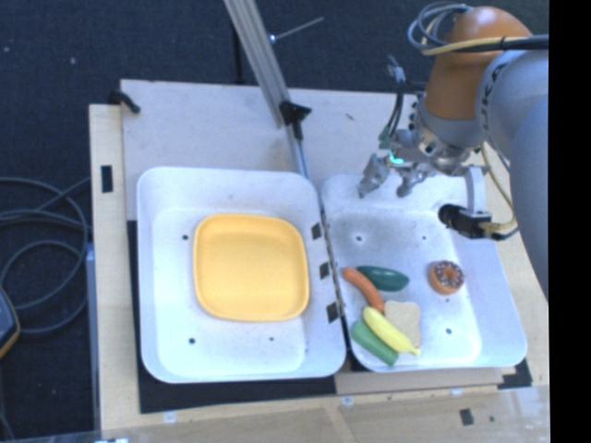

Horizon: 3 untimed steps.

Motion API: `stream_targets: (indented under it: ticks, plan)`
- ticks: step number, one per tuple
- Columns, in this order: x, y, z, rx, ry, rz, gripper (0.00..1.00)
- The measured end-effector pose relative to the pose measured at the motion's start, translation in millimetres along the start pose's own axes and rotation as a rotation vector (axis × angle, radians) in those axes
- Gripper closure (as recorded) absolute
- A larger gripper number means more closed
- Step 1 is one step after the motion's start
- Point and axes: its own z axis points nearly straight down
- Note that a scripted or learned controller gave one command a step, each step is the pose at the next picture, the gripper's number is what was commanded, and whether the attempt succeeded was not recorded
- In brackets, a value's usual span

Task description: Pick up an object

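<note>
"While I watched remotely, where was the gripper (pixel 390 179)?"

"It hung over the right bin's (pixel 489 335) far edge, fingers spread, pinching nothing. I judged nothing picked yet: the carrot (pixel 363 287), banana (pixel 390 329) and doughnut (pixel 446 277) lay near the front."

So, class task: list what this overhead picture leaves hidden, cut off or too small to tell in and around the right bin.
- Slice: its left part lies under the banana.
- Green piece: partly under the banana, too small to identify.
- Donut: topping too small and blurred.
- Arm: cut off by the right edge.
</note>
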Motion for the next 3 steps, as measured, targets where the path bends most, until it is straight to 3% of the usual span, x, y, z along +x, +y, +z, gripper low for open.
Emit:
stream_targets:
  ticks: [1, 3]
  plan:
    - [0, 0, 0, 0.0, 0.0, 0.0, 0.0]
    - [-11, -5, 102, 0.005, -0.001, 0.001, 0.0]
